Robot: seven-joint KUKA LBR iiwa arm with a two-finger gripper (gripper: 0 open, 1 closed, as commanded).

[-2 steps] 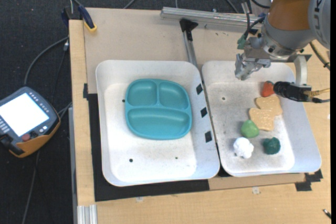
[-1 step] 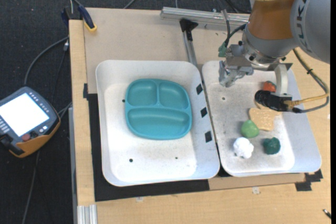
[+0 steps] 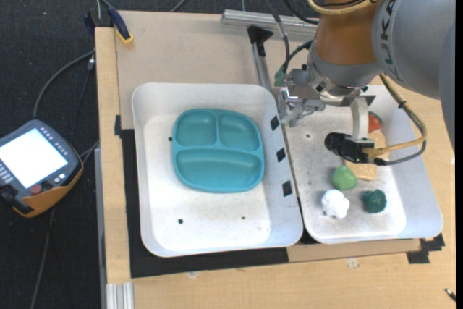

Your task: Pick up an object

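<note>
Lying w/ long axis left-right: teal tray (image 3: 217, 151), left bin (image 3: 155, 177).

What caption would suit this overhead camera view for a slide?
Grey-and-orange arm reaching over the right bin of small objects, with a teal divided plate in the left bin.

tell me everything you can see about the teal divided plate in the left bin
The teal plate is a rounded rectangle that looks like smooth moulded plastic. Raised ridges split it into three sections: two smaller ones along its far side and one long one along its near side. It lies flat and right side up on the floor of the left bin, turned slightly askew to the bin's walls, sitting toward the far half. All three sections look bare. It touches the bin floor alone; the gripper is over the other bin.
</note>
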